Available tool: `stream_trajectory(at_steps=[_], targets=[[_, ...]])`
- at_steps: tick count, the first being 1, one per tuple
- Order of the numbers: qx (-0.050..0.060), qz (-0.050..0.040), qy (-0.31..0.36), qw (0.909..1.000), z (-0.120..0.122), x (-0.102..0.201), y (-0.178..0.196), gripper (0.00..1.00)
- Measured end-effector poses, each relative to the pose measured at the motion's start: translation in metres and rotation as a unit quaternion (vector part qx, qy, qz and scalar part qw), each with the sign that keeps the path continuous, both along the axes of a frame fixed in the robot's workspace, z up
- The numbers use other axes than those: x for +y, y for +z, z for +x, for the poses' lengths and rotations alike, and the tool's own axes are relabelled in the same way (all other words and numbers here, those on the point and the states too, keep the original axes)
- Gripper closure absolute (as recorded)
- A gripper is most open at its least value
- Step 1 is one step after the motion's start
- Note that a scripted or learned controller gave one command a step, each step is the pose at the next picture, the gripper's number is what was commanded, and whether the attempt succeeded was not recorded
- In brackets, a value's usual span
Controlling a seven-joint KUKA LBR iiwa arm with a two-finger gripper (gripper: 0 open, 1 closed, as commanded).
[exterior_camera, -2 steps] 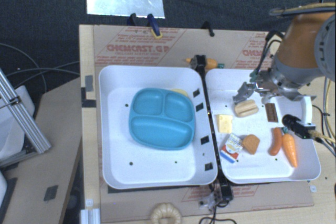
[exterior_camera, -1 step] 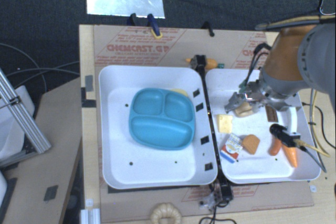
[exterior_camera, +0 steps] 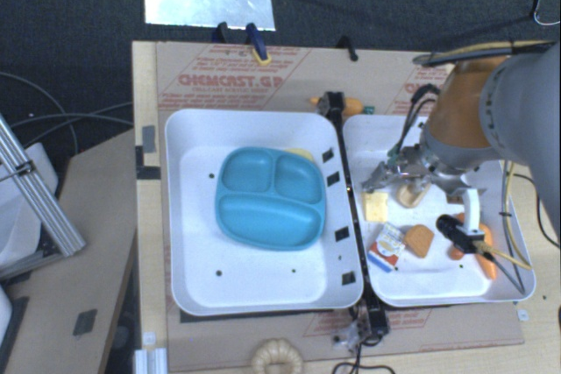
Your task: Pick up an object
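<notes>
- Camera view: a worktop covered with printed brown board carries two shallow white bins side by side, with a black divider strip between them.
- The left bin holds a blue divided plate with three compartments, lying flat near the bin's middle.
- A small yellow thing peeks out from behind the plate's far right edge. Most of it is hidden.
- The grey arm, with its orange band, reaches in from the right over the right bin.
- The gripper is low in the right bin's far left part, close to the divider. I cannot tell whether it is wide or narrow, and nothing is seen held in it.
- The objects to pick all lie in the right bin.
- A tan lump sits right at the gripper's near side. Whether they touch is unclear.
- A pale yellow block lies just beside the lump, on the divider side.
- Nearer the camera, a red, white and blue packet lies beside an orange-brown piece.
- An orange item, partly covered, lies toward the bin's near right corner, well apart from the gripper.
- A pale ring rests at the near edge of the worktop, outside both bins.
</notes>
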State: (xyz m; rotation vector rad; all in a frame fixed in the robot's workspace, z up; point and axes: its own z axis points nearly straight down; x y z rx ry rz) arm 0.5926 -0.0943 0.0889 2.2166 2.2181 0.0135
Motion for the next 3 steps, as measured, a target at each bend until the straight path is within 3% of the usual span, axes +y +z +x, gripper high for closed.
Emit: stream_trajectory(at_steps=[1,3], targets=[[-0.004,-0.004,0.0,1.0,0.001,-0.003,0.013,1.0],[0.002,-0.0012,0.002,1.0,0.001,0.005,0.119,1.0]])
